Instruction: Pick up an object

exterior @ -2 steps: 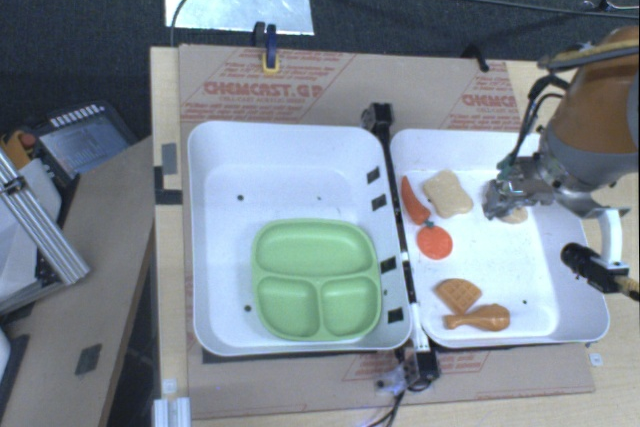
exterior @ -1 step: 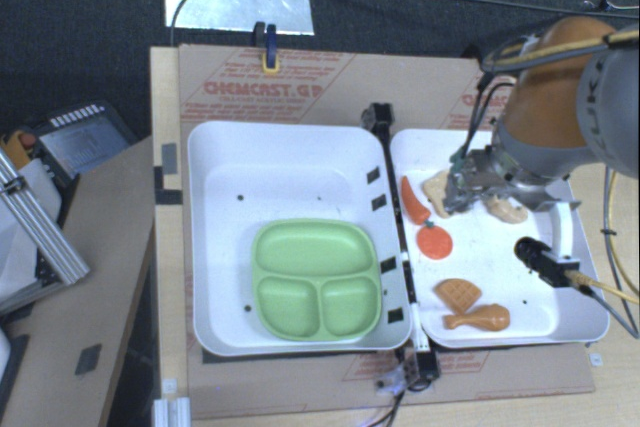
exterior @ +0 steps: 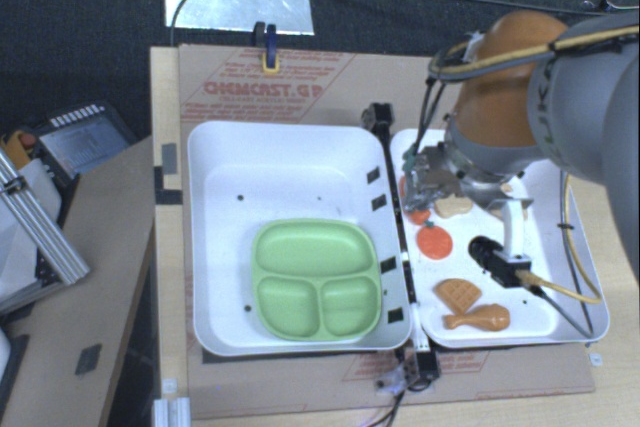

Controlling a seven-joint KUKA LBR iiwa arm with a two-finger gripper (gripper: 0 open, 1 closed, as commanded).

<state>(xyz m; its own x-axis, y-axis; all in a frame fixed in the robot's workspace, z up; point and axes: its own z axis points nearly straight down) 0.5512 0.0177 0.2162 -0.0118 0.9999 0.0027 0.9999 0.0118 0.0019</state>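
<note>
Your worktop [exterior: 170, 245] carries two white bins; the hand [exterior: 428, 187] (grip state unclear) hovers in the right bin [exterior: 575, 245] above a red tomato slice [exterior: 434, 243], waffle [exterior: 458, 294] and drumstick [exterior: 480, 318].

Pale green divided plate [exterior: 317, 279]; white bins [exterior: 220, 215]; red-orange disc [exterior: 435, 243]; tan waffle [exterior: 458, 294]; golden-brown drumstick [exterior: 478, 319]; orange-banded grey arm [exterior: 520, 85].

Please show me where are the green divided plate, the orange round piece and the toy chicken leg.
green divided plate [exterior: 316, 277], camera view, its middle ridge.
orange round piece [exterior: 434, 243], camera view, its centre.
toy chicken leg [exterior: 482, 318], camera view, its thick end.
</note>
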